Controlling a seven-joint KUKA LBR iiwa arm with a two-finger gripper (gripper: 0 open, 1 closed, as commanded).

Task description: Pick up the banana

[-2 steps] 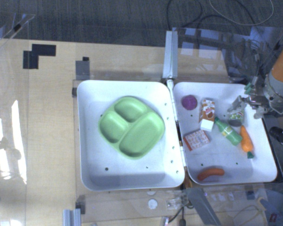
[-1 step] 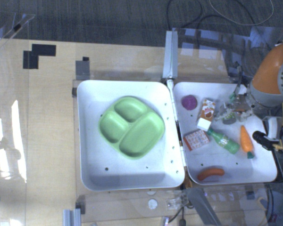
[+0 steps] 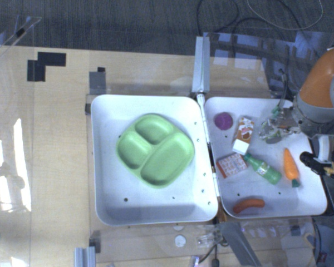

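One thing I cannot place is the banana. One hand hangs over the far part of the right bin; whether it is apart or together I cannot tell. Six things lie around it: one purple disc, one packet, one box, one green bottle, one carrot, one sausage. One green three-part plate sits in the left bin. Two bins share the surface.
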